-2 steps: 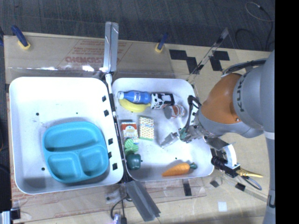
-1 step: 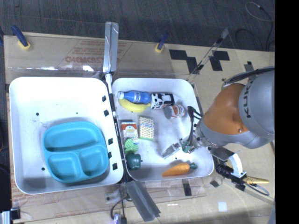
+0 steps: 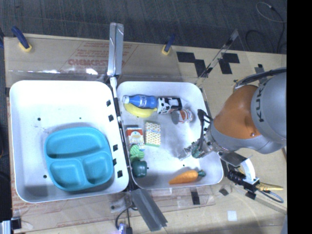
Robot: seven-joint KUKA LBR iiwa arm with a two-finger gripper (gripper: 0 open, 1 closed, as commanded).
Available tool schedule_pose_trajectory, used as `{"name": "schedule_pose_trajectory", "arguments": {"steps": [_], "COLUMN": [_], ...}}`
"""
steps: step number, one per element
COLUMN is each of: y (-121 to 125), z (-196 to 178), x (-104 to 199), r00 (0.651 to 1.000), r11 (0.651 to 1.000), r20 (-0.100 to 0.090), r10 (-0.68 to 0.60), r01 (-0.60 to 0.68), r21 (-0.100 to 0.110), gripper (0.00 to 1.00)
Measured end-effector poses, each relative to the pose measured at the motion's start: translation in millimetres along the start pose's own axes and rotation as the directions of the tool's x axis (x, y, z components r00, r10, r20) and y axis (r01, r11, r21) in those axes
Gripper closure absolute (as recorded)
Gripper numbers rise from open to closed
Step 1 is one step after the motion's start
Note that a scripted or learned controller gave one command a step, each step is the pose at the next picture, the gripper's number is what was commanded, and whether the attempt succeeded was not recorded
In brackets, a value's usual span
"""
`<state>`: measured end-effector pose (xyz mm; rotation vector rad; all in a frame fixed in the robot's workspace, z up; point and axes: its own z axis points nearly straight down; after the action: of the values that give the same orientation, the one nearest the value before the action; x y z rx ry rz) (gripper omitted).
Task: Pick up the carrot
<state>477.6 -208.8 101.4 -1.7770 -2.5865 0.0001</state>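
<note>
The carrot (image 3: pixel 185 176), orange with a green top at its right end, lies on its side along the near wall of the right bin (image 3: pixel 161 87). My gripper (image 3: pixel 191 151) reaches over the bin's right wall and hangs low, a short way above and behind the carrot, with nothing seen in it. The grey arm with its orange band (image 3: pixel 234 118) fills the space right of the bin.
The right bin also holds a blue bottle (image 3: pixel 141 101), a banana (image 3: pixel 139 111), a black-and-white toy (image 3: pixel 169 104), a small can (image 3: pixel 183 116), two small boxes (image 3: pixel 144 134) and a dark green vegetable (image 3: pixel 140 168). A blue divided tray (image 3: pixel 78 160) lies in the left bin (image 3: pixel 24 101).
</note>
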Motion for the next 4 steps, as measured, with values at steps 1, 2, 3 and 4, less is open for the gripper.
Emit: {"name": "schedule_pose_trajectory", "arguments": {"steps": [1, 2, 3, 4], "y": [0.0, -0.4, 0.3, 0.2], "z": [0.0, 9.3, -0.5, -0.5], "x": [0.0, -0.1, 0.1, 0.1], "r00": [1.0, 1.0, 1.0, 1.0], "r11": [1.0, 1.0, 1.0, 1.0], "r20": [0.0, 0.0, -0.001, 0.0], "r10": [0.0, -0.023, -0.028, -0.028], "r01": [0.0, 0.023, 0.028, 0.028], "r21": [0.0, -0.001, 0.0, 0.0], "gripper": [0.0, 0.0, 1.0, 0.0]}}
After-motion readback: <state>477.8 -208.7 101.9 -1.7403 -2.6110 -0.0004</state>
